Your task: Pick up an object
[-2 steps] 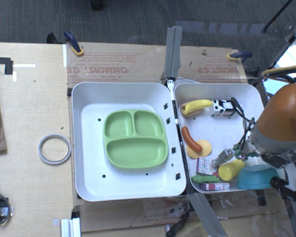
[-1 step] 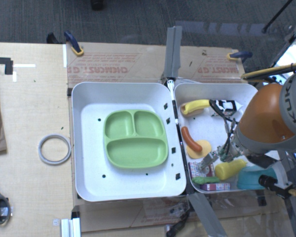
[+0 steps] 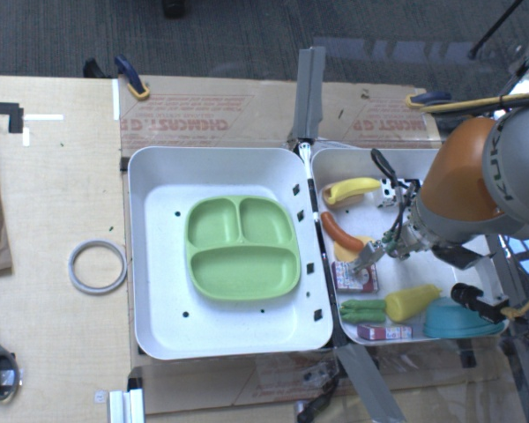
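The gripper (image 3: 368, 256), grip state unclear, hangs over a carton (image 3: 354, 276) among banana (image 3: 353, 189), sausage (image 3: 340, 229), corn (image 3: 412, 302); cardboard (image 3: 194, 117) print reads mirrored.

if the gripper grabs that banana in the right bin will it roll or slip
The banana looks smooth and glossy, likely plastic, so it may slip between fingers. Its curved shape probably keeps it from rolling far, though it could pivot. It lies near the right bin's back wall, with open space around it.
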`<state>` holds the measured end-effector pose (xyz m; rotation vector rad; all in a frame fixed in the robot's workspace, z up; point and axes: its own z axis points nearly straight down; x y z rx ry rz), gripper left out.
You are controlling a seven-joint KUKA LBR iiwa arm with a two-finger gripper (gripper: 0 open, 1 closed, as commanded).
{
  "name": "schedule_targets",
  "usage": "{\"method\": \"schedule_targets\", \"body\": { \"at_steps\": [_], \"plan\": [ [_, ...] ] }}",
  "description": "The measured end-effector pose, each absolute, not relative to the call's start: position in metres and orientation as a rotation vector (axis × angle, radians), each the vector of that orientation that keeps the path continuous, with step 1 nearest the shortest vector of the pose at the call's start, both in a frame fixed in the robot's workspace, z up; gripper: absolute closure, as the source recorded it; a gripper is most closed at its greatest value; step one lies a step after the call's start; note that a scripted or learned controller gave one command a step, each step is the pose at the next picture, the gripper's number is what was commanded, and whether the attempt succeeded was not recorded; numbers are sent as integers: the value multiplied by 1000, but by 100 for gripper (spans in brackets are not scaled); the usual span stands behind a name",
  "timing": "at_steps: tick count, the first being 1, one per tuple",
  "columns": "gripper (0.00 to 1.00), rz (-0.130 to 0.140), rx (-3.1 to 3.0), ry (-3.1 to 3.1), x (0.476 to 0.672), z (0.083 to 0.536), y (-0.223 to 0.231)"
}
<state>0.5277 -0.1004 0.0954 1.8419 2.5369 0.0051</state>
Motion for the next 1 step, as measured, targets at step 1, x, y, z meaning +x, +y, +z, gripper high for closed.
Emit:
{"method": "schedule_targets", "body": {
  "at_steps": [1],
  "plan": [
    [0, 6, 1792, 2568, 590, 96, -99]
  ]
}}
